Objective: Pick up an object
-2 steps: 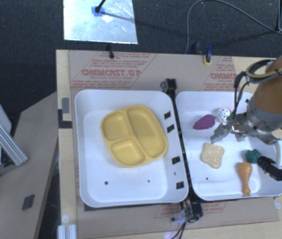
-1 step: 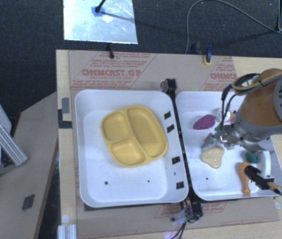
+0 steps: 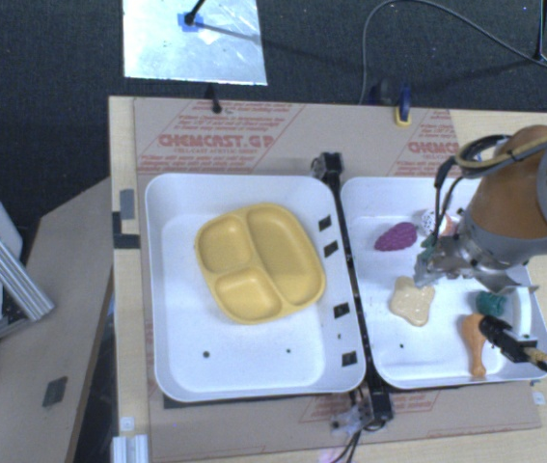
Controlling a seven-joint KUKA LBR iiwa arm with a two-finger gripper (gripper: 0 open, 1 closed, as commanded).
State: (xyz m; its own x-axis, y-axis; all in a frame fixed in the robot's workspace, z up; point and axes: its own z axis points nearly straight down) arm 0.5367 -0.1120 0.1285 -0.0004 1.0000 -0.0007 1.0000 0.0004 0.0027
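While the arm (image 3: 519,196) leans in over the right bin (image 3: 369,345), its end effector (image 3: 429,263) sits right above a cream piece (image 3: 413,302); can't tell about its state tbh; purple blob (image 3: 396,236) just beside, orange piece (image 3: 474,340) near; yellow tray (image 3: 259,261) in left bin (image 3: 172,355).

Overhead, slanted — both bins (image 3: 254,186) framed.
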